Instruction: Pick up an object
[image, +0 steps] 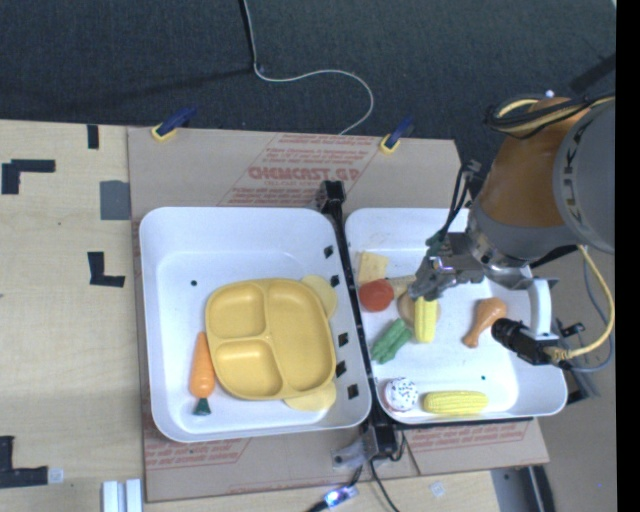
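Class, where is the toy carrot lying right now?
The carrot lies in the left bin, along the left edge of the yellow divided plate, green tip toward the bin's near wall.

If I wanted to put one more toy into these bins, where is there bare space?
The left bin has bare floor along its top, above the yellow tray, and a strip left of the carrot. The right bin is crowded: tomato, corn cobs, green vegetable and the gripper fill its left half. A small patch lies below the drumstick.
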